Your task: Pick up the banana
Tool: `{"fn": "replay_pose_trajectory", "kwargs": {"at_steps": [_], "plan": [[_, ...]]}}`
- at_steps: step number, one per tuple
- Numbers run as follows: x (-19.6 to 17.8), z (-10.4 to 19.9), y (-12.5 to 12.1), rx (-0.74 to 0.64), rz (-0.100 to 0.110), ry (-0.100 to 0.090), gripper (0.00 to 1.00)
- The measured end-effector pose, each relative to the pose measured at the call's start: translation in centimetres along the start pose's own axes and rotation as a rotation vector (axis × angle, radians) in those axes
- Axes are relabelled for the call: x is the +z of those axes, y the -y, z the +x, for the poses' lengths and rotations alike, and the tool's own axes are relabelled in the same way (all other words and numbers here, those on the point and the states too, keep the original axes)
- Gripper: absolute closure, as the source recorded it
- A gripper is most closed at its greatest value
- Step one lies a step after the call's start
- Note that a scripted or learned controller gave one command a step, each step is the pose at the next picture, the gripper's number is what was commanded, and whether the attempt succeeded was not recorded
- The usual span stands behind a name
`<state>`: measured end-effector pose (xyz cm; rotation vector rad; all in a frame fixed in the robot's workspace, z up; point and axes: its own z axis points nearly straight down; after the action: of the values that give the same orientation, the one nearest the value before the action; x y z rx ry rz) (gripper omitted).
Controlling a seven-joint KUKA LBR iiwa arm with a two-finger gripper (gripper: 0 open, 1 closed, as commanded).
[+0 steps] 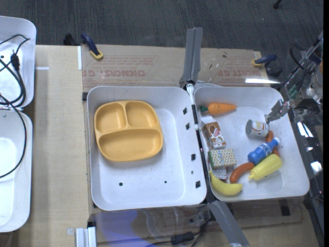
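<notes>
In the right bin (288,187), down at its near-left corner, lies the banana (225,185), at about seven o'clock from the bin's middle. The claw (273,113) hangs at the far right of the same bin, near two o'clock, so the banana sits well apart from it, down and to the left along an eight o'clock line. The claw's tip points toward a small silver can (256,128) just beside it; whether its fingers are spread or closed I cannot tell, since they are thin and dim against the bin wall.

The banana is short, curved and bright yellow, with its back toward the bin's near rim and both tips turned up. Its left end touches or nearly touches a small patterned box (222,158) at its twelve o'clock. A red sausage (241,171) lies just at its one o'clock, close to its right tip.

Between banana and claw are a yellow squeeze bottle (266,168), a blue bottle (263,151) and a second printed box (214,135). A carrot (220,108) rests near the bin's far-left corner, at eleven o'clock.

The left bin (103,189) holds an orange divided plate (128,130). Both bins stand on the table (56,138).
</notes>
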<state>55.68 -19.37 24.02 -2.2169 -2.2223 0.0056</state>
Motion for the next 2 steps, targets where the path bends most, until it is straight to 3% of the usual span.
{"fn": "replay_pose_trajectory", "kwargs": {"at_steps": [1,2], "plan": [[-5.0,-2.9,2.9,0.110,-0.004,0.001,0.00],[-7.1,-2.4,2.6,0.168,-0.003,0.001,0.00]]}}
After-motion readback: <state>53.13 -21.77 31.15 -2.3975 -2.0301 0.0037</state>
